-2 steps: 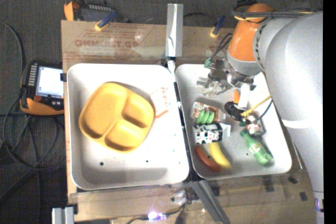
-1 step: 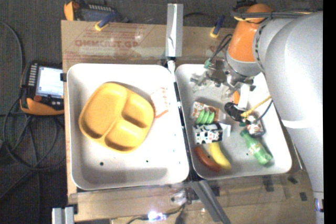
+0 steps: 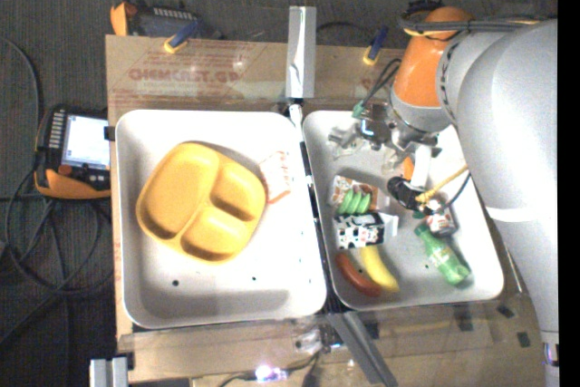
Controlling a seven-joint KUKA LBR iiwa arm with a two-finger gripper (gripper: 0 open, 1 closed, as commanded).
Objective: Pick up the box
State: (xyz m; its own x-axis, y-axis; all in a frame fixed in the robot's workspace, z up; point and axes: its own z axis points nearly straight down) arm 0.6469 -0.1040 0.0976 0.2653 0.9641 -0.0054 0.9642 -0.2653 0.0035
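White-patterned box [image 3: 361, 232] lies in the right bin [image 3: 489, 285]; the tool [image 3: 381, 133] hovers above, grip state unclear.

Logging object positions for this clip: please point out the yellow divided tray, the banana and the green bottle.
yellow divided tray [image 3: 201, 199], camera view, on its centre ridge.
banana [image 3: 381, 271], camera view, on its middle.
green bottle [image 3: 444, 255], camera view, on its body.

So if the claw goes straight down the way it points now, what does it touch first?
Probably the bare floor of the right bin near its back, beside the box. The claw seems to hang behind the box, not over it, but depth is unclear from this slanted view.
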